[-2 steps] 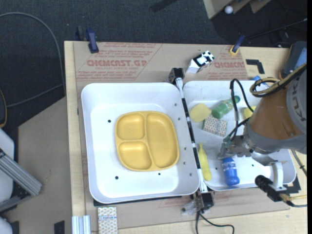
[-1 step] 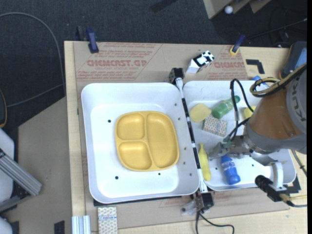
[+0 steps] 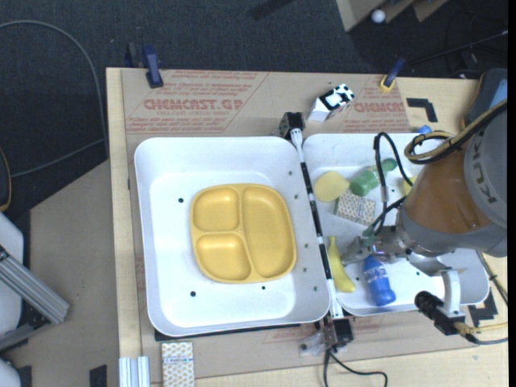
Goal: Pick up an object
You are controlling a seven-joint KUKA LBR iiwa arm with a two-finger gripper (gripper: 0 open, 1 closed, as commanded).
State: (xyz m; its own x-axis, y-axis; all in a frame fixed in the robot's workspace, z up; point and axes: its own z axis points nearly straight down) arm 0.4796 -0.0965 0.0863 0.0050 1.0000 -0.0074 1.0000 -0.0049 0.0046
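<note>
The gripper point(image 3: 364, 247) hangs low in the right white bin point(image 3: 476, 285), its fingers pointing down among the objects there; they are too small and too crowded by the wrist hardware to tell whether they stand apart or together, and nothing can be seen between them. Just near of them lies a blue plastic bottle with a white cap point(image 3: 377, 280), slanted on the bin floor. To its left, along the bin's left wall, lies a yellow banana-shaped toy point(image 3: 338, 266). Just far of the fingers is a speckled beige square sponge point(image 3: 355, 208), and farther still a pale yellow rounded lump point(image 3: 330, 186) beside a green soft object point(image 3: 366, 181). The grey arm with its orange band point(image 3: 447, 196) covers the right part of this bin, with black cables looping over it.

The left white bin point(image 3: 161, 297) holds a yellow three-compartment plastic tray point(image 3: 242, 232) lying flat at its middle. Both bins rest on a bench point(image 3: 201, 103) covered with printed cardboard; a black-and-white small object point(image 3: 334, 100) sits on it just far of the right bin.
</note>
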